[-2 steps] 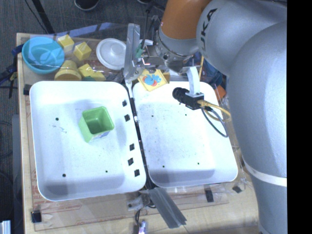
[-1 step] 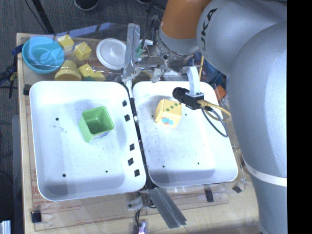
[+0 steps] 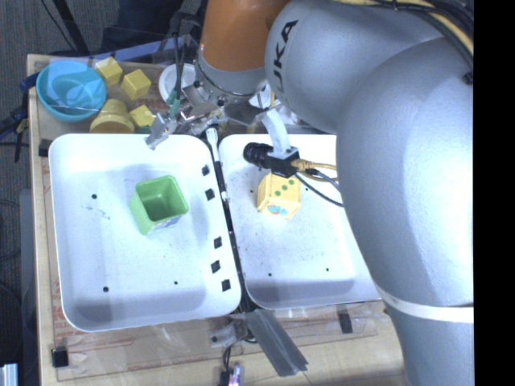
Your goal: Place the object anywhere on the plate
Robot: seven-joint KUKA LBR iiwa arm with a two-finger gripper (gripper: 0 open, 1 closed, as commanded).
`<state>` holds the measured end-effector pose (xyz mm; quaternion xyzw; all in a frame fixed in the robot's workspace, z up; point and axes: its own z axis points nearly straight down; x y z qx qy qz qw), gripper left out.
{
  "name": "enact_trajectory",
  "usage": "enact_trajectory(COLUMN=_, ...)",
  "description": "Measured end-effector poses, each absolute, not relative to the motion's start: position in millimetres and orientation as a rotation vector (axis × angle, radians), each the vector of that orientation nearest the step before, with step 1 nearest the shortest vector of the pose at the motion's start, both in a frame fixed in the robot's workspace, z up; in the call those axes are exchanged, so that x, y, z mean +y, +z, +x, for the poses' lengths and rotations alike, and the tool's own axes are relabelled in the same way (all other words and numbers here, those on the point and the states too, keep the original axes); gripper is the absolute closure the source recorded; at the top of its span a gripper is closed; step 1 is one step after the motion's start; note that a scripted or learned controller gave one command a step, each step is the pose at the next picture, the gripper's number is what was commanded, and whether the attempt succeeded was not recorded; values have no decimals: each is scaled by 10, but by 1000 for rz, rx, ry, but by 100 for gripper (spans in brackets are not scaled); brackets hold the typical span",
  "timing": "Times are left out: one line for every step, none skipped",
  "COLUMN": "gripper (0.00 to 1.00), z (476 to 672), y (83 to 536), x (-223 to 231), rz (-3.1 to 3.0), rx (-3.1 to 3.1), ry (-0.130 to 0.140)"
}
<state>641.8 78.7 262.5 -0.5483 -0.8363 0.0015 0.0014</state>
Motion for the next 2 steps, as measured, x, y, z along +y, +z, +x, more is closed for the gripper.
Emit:
enact_trajectory(gripper=0, z=6532, y=2539, x=1334, rz=-1443, rx=-2794, ry=1)
enact_trajectory(gripper=0, z=6163, y=2483, x=1395, rz=-1111, rx=-2939, ry=-9)
